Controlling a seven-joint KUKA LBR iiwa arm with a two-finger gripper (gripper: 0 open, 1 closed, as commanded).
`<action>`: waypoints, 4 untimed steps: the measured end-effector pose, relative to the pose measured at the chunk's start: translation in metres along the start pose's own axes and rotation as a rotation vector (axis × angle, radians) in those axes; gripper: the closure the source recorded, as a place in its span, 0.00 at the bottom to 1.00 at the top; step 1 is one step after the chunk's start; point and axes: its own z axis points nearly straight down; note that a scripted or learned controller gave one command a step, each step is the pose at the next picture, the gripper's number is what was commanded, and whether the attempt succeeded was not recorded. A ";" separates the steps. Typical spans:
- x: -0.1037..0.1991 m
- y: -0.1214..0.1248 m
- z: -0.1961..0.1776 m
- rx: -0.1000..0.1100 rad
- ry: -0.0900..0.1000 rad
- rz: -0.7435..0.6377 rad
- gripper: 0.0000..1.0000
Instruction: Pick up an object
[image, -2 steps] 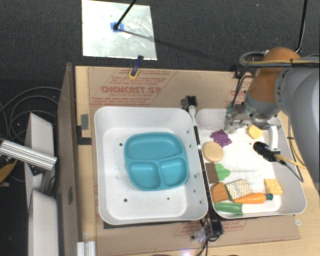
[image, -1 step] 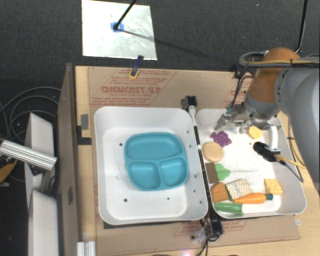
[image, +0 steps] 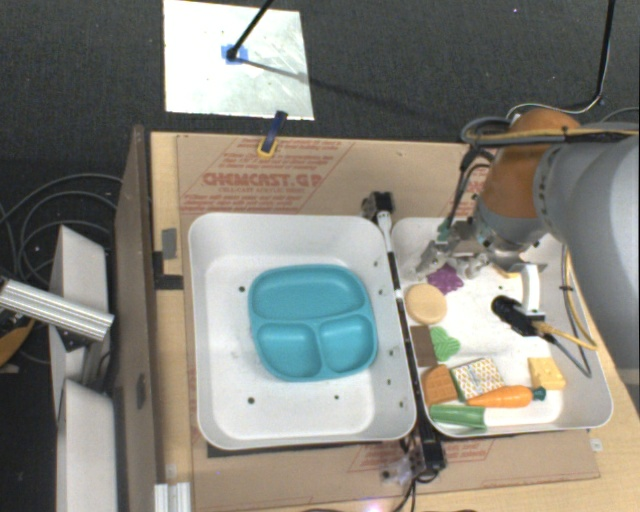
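High slanted view over both bins (image: 300, 235)

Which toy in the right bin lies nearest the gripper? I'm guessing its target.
The purple toy, just below the gripper; the tan disc and carrot lie farther down.

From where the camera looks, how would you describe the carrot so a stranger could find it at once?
Look in the right white bin, the one crowded with toy food. Near its front edge lies the carrot, pointing sideways. It is the only bright orange tapered piece, with a green cucumber-like piece just in front of it.
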 end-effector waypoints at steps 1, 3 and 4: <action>-0.001 0.003 -0.015 -0.010 -0.001 -0.001 1.00; 0.005 0.000 0.000 0.000 0.000 0.001 0.00; -0.003 -0.003 -0.001 -0.001 -0.001 0.003 0.00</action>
